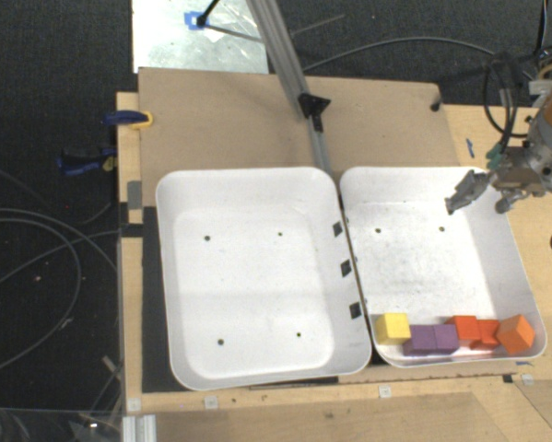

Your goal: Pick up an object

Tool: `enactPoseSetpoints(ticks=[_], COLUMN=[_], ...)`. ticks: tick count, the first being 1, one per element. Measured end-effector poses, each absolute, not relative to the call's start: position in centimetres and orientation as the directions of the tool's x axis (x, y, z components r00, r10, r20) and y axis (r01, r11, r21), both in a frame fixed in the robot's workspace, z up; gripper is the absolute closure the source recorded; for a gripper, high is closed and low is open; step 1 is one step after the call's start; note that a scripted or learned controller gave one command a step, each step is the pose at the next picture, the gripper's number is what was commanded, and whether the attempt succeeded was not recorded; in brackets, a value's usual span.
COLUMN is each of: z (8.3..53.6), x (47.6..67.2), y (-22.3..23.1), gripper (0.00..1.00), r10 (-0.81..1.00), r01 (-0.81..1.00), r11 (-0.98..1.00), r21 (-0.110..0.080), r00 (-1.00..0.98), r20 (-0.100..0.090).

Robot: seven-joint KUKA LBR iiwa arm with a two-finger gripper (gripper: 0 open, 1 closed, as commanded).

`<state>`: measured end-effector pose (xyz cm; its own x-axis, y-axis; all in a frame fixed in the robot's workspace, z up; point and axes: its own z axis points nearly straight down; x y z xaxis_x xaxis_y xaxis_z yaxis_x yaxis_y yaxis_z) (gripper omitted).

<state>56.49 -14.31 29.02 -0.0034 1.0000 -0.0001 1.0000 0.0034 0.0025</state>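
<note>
While gripper (483,196) hangs spread and unladen, one yellow block (393,327), one purple block (431,339), two orange blocks (515,333).

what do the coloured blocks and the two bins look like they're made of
The yellow block, purple block, red block and orange block: probably painted wood or foam, with flat matte faces and crisp edges. Left bin and right bin: likely thin moulded plastic, smooth white with rounded corners, the right one scuffed grey.
</note>
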Motion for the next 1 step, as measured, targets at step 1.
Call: enactPoseSetpoints(ticks=[1], z=[21.24], x=[53.86], y=[-10.02], gripper=[0.0], r10=[1.0], r01=[1.0], r11=[0.008], r21=[-0.006], r00=[-0.008], r20=[0.003])
